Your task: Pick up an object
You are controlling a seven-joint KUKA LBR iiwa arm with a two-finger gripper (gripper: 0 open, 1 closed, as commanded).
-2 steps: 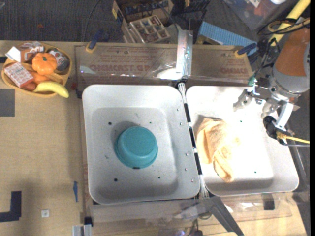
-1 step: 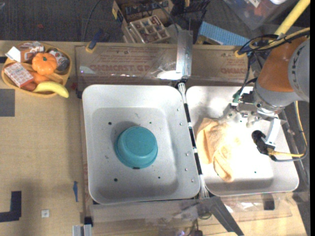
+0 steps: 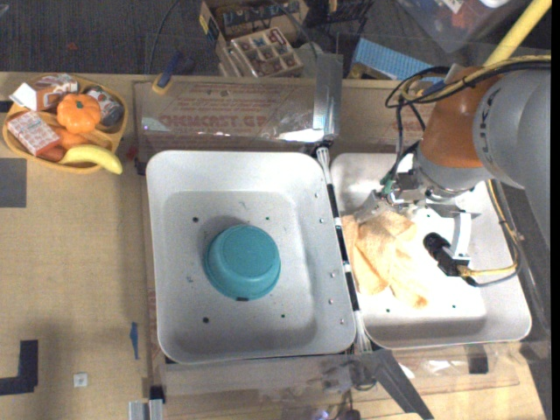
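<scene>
The arm (image 3: 499, 121), grey with an orange band, rises nearest the lens, its gripper (image 3: 395, 196) low in the right bin (image 3: 490, 322) over a crumpled tan cloth (image 3: 389, 256) (soft, creased); how the gripper stands I cannot tell. Nothing looks lifted yet. A smooth round teal bowl (image 3: 243, 262) sits upturned in the left bin (image 3: 175, 182).

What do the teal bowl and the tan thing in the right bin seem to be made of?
Teal bowl: probably plastic, smooth and matte, with uniform colour and soft highlights. Tan thing: probably cloth or a thin soft sheet, since it lies crumpled in folds; the exact material is unclear.
</scene>
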